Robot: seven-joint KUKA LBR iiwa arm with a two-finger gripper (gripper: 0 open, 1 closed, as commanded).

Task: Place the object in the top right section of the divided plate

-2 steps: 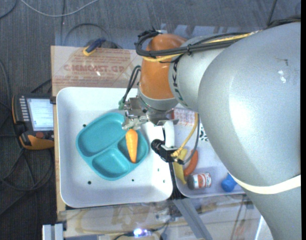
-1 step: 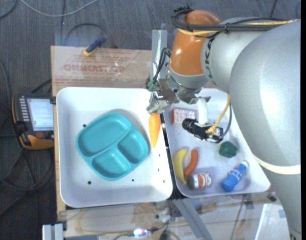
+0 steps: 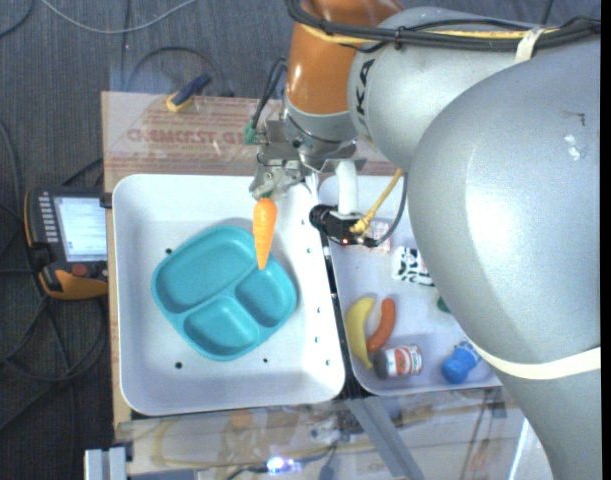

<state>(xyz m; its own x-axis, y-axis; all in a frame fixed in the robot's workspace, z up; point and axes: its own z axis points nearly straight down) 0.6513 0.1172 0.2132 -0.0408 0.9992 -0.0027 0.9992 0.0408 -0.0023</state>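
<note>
1. The claw (image 3: 269, 184) of the grey arm (image 3: 485, 168) hangs over the left bin (image 3: 135, 368), its fingers closed on the thick end of an orange carrot (image 3: 263, 231)
2. The carrot points down from the claw, its tip over the upper rim of the blue divided plate (image 3: 225, 290) lying just below in that bin
3. Well to the claw's lower right, the right bin (image 3: 425, 313) holds a banana (image 3: 358, 326), a sausage (image 3: 384, 320), a small can (image 3: 398, 360) and a blue object (image 3: 459, 363)
4. Both bins rest on the tabletop (image 3: 175, 138)
</note>
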